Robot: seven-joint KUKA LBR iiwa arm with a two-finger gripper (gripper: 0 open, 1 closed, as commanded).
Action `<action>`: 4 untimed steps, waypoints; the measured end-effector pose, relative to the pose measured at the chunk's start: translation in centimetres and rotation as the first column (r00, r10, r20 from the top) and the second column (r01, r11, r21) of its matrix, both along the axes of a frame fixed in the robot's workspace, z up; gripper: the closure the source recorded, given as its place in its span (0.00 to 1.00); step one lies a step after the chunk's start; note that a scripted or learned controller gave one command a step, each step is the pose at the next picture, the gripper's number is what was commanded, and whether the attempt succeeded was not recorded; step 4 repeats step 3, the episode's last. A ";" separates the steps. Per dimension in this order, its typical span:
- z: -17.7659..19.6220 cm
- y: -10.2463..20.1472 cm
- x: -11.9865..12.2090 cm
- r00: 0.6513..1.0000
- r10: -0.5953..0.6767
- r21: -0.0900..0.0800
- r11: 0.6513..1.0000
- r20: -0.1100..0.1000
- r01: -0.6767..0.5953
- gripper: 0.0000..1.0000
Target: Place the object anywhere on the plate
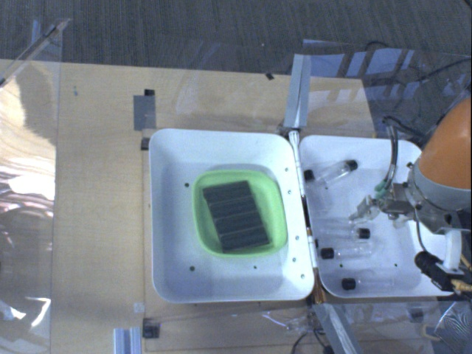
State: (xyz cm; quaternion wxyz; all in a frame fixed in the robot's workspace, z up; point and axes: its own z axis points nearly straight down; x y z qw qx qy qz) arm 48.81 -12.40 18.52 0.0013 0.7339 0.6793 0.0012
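A green square plate [203, 220] sits in the middle of the left white bin [166, 198]. A dark grey ridged block [235, 216] lies flat on the plate, turned slightly off square. My gripper [371, 208] hangs over the right white bin [402, 290], well to the right of the plate and apart from the block. The grey wrist and orange band [446, 153] rise behind it at the right edge. Nothing shows in the gripper.
Several clear plastic tubes with black caps lie in the right bin, one at the back left [332, 172], one near the gripper [358, 234] and one at the front [352, 282]. A metal post [297, 94] stands behind the seam between the bins.
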 end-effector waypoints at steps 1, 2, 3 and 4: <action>1.1 0.0 0.2 1.000 0.003 -0.001 1.000 0.005 -0.003 1.00; 1.1 0.0 0.2 1.000 0.003 -0.001 1.000 0.005 -0.003 0.00; 4.8 -7.5 0.1 0.997 0.074 -0.003 0.997 0.004 -0.074 0.00; 4.8 -7.5 0.1 0.997 0.074 -0.003 0.997 0.004 -0.074 0.00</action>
